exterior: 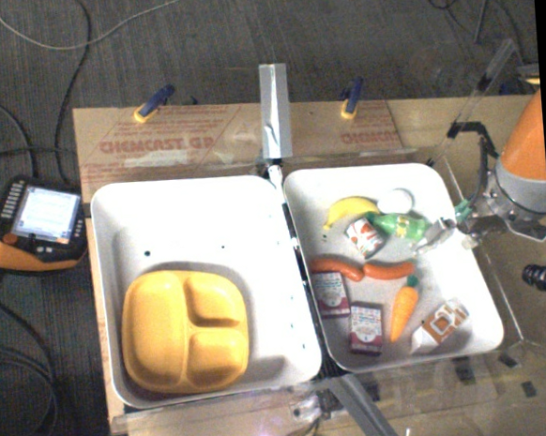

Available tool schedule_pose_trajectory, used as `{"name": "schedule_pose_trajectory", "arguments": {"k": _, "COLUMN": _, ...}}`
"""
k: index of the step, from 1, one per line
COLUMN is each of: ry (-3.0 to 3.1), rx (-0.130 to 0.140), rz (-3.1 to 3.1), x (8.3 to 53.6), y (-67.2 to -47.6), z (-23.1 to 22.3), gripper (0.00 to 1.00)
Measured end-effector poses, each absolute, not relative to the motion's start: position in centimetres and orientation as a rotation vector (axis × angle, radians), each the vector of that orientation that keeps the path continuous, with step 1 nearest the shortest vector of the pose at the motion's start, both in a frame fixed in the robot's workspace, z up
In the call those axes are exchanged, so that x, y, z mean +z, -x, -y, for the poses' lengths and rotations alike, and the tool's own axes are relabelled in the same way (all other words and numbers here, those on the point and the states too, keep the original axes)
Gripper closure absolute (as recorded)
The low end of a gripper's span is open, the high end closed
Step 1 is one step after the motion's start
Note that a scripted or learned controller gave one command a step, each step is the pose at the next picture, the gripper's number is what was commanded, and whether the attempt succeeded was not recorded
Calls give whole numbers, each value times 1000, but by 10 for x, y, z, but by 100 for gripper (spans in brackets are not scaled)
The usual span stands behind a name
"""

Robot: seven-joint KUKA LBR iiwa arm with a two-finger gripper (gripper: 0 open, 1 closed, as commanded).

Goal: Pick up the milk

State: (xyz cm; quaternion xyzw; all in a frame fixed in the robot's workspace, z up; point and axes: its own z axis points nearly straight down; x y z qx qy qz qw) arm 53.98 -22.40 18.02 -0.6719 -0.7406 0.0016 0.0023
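Note:
Two small maroon cartons with white labels, which look like milk cartons, lie in the right bin (466, 272): one (331, 294) by its left wall, the other (365, 328) near the front. An orange and white carton (445, 321) lies at the front right. My gripper (451, 228) hangs over the bin's right side, just right of a green bottle (398, 225) and well away from all three cartons. Nothing shows between its fingers.
The right bin also holds a banana (348, 209), a red and white can (363, 237), two sausages (338, 268) and a carrot (404, 310). A yellow divided plate (183, 328) lies in the left bin (122, 215). A teach pendant (36, 223) sits left of the bench.

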Motion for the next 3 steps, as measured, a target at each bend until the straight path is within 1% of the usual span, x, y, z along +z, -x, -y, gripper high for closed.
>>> {"name": "schedule_pose_trajectory", "arguments": {"k": 1, "ry": 2028, "rx": 5, "rz": 2394, "x": 195, "y": -505, "z": 224, "gripper": 0}}
{"name": "schedule_pose_trajectory", "arguments": {"k": 2, "ry": 1975, "rx": -10, "rz": 2436, "x": 101, "y": -491, "z": 218, "gripper": 0}}
{"name": "schedule_pose_trajectory", "arguments": {"k": 3, "ry": 1812, "rx": 2, "rz": 2562, "x": 197, "y": -552, "z": 155, "gripper": 0}}
